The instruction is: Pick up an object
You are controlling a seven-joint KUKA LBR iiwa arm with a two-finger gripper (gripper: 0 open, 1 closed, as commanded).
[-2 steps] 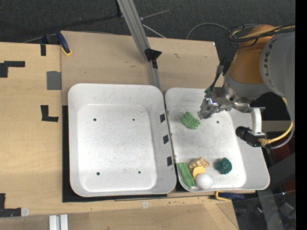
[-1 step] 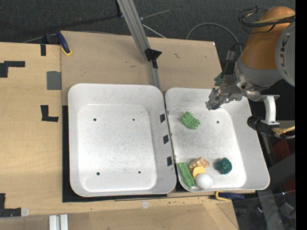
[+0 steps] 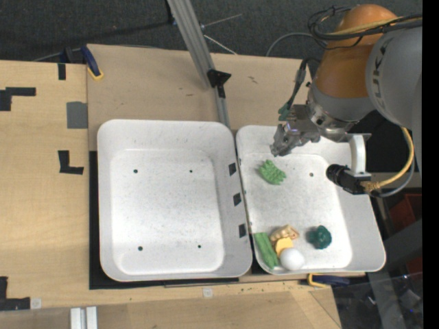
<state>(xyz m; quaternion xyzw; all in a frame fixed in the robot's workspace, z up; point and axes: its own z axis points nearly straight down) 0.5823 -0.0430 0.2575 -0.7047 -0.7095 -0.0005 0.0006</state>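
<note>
1. Hovering over the right bin (image 3: 363,249), the gripper (image 3: 282,144) sits just above and beside a green ridged piece (image 3: 272,172), likely lined up for a grasp.
2. Whether its fingers are spread or closed cannot be told; they blur together.
3. Clustered at the near edge: green block (image 3: 265,249), white ball (image 3: 292,258), dark-green lump (image 3: 319,237).

Arm (image 3: 384,60), upper right of frame: grey casing, glossy orange band, black lettering on the casing. Black and yellow cables looped round. Dark metal gripper (image 3: 282,144); white bracket alongside.
</note>
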